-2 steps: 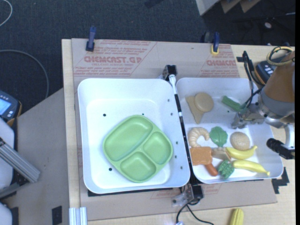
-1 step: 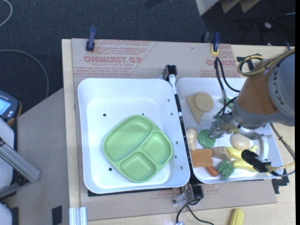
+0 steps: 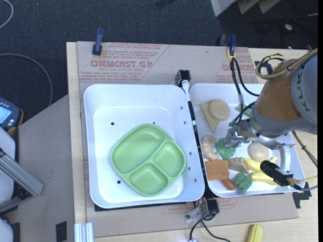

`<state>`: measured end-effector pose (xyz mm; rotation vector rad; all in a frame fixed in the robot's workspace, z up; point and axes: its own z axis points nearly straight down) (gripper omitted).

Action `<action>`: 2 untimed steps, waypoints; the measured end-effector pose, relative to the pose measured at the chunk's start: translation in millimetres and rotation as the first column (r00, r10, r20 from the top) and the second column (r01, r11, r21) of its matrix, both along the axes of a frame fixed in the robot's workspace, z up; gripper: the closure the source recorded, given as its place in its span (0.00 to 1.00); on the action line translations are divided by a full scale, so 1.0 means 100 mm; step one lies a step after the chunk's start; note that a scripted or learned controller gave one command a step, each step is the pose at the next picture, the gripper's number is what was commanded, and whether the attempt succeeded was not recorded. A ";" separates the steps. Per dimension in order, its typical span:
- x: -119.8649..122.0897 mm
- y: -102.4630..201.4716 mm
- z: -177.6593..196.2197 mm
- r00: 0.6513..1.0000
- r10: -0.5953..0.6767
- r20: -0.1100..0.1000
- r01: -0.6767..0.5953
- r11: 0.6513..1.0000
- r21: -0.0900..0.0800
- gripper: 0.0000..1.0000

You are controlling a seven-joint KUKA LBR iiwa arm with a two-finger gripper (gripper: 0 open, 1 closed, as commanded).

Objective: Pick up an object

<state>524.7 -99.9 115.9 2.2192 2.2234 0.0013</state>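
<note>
The right bin [image 3: 298, 158] holds several toy foods. Among them are a beige slice [image 3: 218, 110], a cream shell-like piece [image 3: 207, 145], a small green piece [image 3: 222, 148], an orange block [image 3: 218, 169], a yellow banana [image 3: 251, 164], a green broccoli [image 3: 243, 182] and a pale egg shape [image 3: 258, 152]. My gripper [image 3: 235, 136] hangs low over the middle of this bin, right at the upper right side of the small green piece. The grey and orange wrist [image 3: 276, 105] covers the bin's right part. Whether the gripper touches the green piece is unclear.
In the left bin [image 3: 101, 105] lies a light green divided plate [image 3: 148, 159]. A black bar [image 3: 191, 112] runs between the two bins. Cables [image 3: 237, 74] trail across the right bin's far edge. A yellow item [image 3: 255, 232] lies off the board at the front.
</note>
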 end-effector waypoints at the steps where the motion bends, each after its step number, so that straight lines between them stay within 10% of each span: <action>1: 0.50 0.81 0.73 1.000 0.006 0.009 -0.006 1.000 -0.001 1.00; 2: -0.23 0.35 0.73 1.000 -0.008 -0.008 0.008 1.000 0.001 1.00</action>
